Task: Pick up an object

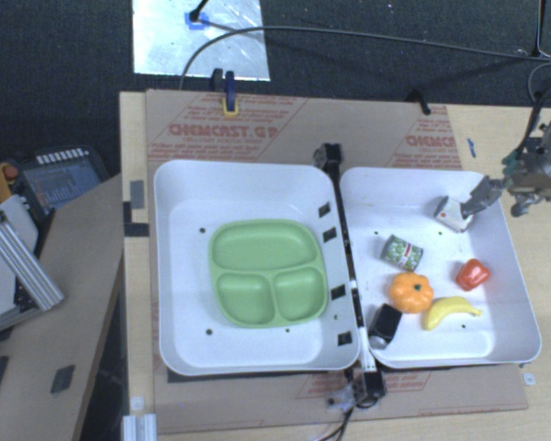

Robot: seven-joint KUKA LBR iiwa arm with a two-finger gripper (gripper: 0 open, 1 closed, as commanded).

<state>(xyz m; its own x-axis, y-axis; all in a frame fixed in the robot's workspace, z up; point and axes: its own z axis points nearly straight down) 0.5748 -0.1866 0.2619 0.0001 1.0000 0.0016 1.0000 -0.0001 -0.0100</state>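
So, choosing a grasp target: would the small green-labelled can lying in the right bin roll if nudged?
Probably. The small green-labelled can lies on its side on the right bin's smooth white floor, so it likely rolls. It looks rigid, and its curved wall may slip.

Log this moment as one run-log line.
phase: approach | end effector: over right bin, far side | in bin: can, orange, banana, red pepper | left bin: green tray

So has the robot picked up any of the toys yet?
Not yet. The banana, orange pumpkin, red pepper, green can and black block all lie in the right bin. The claw hovers near that bin's back. Grabbing and lifting are left.
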